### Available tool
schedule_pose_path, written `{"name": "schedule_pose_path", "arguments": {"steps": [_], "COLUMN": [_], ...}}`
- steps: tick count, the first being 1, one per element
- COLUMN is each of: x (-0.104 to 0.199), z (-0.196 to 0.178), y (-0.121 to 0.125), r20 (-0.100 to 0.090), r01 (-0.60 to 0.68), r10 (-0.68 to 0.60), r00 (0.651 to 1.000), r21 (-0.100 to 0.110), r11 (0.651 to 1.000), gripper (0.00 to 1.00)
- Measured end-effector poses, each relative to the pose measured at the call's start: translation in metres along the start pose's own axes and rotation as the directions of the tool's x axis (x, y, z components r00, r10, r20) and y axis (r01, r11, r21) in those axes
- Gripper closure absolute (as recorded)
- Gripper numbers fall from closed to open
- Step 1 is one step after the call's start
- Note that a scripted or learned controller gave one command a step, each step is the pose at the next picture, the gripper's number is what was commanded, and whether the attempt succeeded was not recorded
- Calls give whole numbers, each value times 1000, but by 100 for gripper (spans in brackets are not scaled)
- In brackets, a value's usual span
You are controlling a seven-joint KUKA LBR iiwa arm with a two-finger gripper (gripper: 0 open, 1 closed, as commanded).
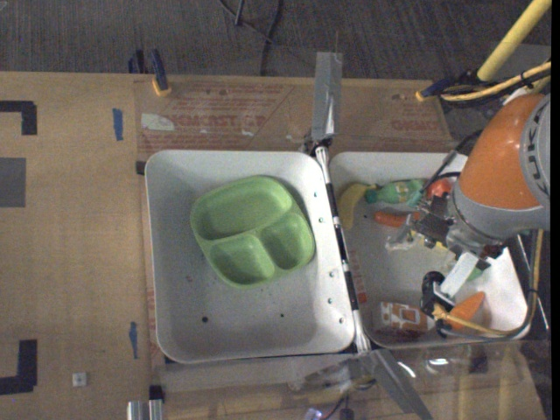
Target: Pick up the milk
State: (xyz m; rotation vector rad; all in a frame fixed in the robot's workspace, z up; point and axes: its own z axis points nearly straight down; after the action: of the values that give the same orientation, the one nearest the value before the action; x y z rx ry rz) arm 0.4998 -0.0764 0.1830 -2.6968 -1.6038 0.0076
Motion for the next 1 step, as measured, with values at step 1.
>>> {"name": "schedule_pose_path", "arguments": {"steps": [1], "x": [8], "z": [-73], "y": [-28], "r20": [-2], "r01": [25], "r10": [-25], "r00": [1000], "r21": [-5], "r11": [1000], "gripper": [0]}}
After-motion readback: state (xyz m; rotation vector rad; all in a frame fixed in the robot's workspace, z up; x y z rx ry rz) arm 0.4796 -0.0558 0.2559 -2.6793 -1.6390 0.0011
